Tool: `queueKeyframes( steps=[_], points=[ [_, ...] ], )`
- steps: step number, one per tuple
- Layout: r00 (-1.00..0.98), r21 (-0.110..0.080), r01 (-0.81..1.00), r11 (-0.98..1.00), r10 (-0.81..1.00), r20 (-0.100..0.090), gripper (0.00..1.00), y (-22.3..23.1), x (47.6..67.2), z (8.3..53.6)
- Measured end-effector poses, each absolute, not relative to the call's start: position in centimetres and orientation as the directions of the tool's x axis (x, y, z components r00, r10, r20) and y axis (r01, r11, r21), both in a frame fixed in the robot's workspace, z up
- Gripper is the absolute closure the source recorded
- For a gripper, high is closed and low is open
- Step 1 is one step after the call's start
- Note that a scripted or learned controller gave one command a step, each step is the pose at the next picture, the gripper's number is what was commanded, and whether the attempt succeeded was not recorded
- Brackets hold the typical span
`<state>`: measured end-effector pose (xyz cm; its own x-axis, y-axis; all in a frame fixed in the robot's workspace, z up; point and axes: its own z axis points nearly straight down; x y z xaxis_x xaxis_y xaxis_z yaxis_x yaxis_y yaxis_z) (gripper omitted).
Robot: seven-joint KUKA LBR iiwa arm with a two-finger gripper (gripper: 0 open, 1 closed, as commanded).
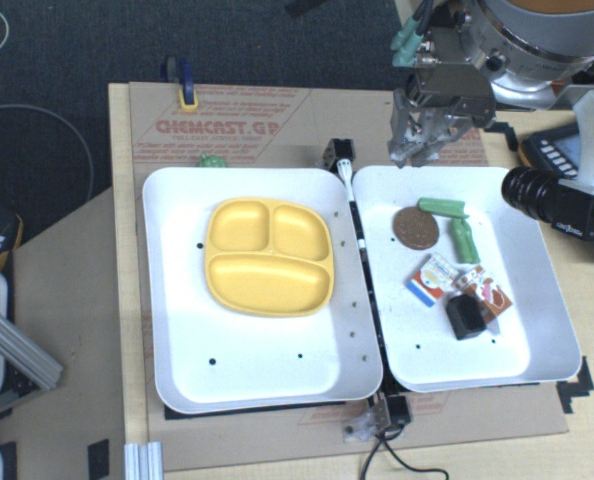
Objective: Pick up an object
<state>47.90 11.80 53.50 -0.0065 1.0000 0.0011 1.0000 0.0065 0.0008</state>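
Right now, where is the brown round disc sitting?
In the camera view the brown disc lies in the right bin, toward its far left part, just left of the green L-shaped piece and above the small printed packet.

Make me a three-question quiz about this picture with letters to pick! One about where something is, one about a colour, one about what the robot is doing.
1. Where is the yellow divided plate?
A. left bin
B. right bin
C. on the bench

2. What colour is the round disc?
A. blue
B. brown
C. white

3. The gripper is
A. above the right bin's far edge
B. touching the plate
C. lifting the black block

Answers:
1 A, the plate lies in the left bin.
2 B, it looks brown.
3 A, it hangs there, clear of everything.
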Motion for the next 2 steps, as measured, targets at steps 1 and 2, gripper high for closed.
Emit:
queueKeyframes(
  steps=[1,2],
  points=[
    [0.004,-0.011,1.000,-0.004,1.000,-0.003,1.00,8.7,47.9,44.0],
    [0.001,0.005,1.000,-0.001,1.000,0.001,1.00,8.9,48.0,45.6]
  ],
)
